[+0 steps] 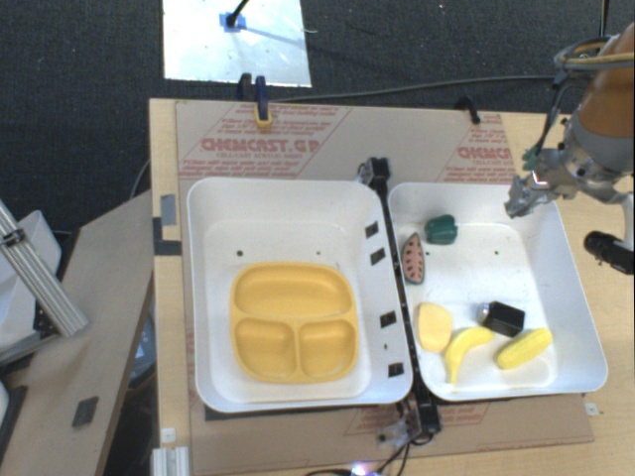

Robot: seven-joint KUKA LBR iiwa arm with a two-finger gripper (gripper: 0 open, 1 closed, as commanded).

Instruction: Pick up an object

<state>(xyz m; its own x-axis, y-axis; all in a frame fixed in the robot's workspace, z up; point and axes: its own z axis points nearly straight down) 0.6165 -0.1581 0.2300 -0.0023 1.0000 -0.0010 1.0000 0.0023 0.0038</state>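
Note:
The right bin [556, 256] holds several small objects. A green pepper [442, 229] lies near its back left, with a watermelon slice [413, 258] beside the left wall. Toward the front sit a pale yellow piece [434, 326], a banana [464, 348], a black block [503, 317] and a corn cob [523, 348]. My gripper [520, 203] hangs over the bin's back right corner, well away from all of them. Nothing shows between its fingers.
The left bin [213, 266] carries a yellow divided tray [294, 321]. A clamp [375, 174] sits where the two bins meet at the back. Cardboard lies under the bins, and a cable runs along the bench's back edge.

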